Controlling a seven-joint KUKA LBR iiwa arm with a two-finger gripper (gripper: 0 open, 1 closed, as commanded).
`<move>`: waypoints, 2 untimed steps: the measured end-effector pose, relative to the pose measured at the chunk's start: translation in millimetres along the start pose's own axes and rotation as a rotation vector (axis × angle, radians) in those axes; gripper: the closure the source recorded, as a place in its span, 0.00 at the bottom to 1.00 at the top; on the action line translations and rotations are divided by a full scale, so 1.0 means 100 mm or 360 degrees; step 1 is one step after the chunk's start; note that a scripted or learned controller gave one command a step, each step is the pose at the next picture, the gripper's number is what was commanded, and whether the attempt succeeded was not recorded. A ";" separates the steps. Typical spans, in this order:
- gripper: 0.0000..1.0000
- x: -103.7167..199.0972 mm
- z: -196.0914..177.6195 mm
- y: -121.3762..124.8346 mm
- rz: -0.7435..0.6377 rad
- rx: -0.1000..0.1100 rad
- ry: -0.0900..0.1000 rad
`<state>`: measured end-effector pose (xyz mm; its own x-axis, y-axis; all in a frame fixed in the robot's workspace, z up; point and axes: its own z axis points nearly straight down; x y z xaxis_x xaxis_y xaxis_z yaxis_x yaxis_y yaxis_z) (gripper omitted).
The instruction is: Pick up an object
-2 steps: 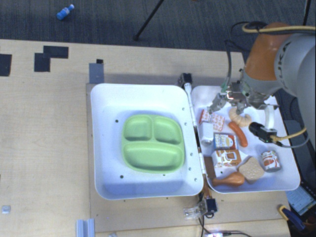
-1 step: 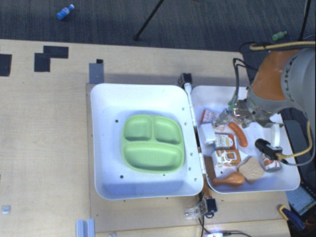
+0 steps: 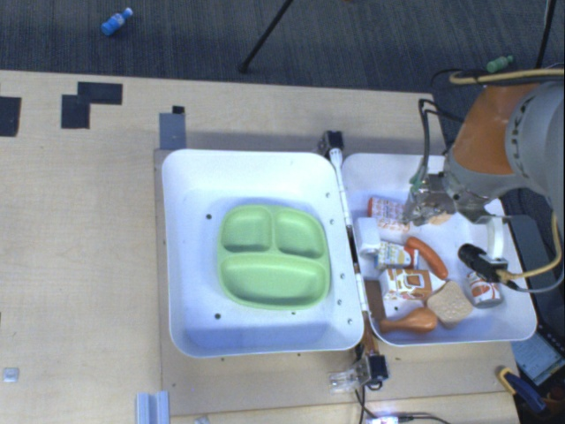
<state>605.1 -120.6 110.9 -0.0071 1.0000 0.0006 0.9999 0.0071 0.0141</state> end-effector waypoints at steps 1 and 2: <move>0.00 0.00 0.00 0.00 0.0000 0.0001 0.0000; 0.00 0.01 0.24 -0.57 0.0008 0.0013 -0.0002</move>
<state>548.8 -120.0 86.5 -0.0018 1.0000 -0.0008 1.0000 0.0018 0.0060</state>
